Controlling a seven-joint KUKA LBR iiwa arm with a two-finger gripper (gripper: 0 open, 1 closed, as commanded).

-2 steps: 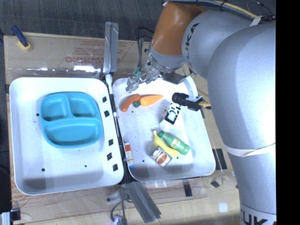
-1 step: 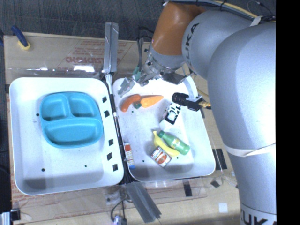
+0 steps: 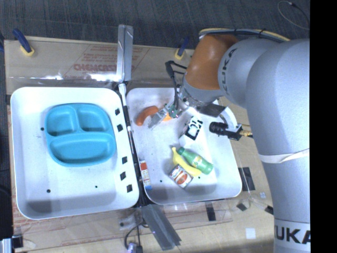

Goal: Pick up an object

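Note:
My gripper (image 3: 160,117) reaches down into the upper left part of the right white bin (image 3: 226,186). It is right at an orange, sausage-shaped object (image 3: 145,115), whose right end is covered by the gripper. I cannot tell whether anything sits between the fingers. Lower in the same bin a green bottle (image 3: 199,162) lies across a yellow banana-like piece (image 3: 182,158). A small red and silver can (image 3: 180,177) lies just below them.
The left white bin (image 3: 31,194) holds a blue divided plate (image 3: 80,133). A small red and white item (image 3: 143,174) lies by the right bin's left wall. The big grey arm (image 3: 274,99) covers the right bin's far right side.

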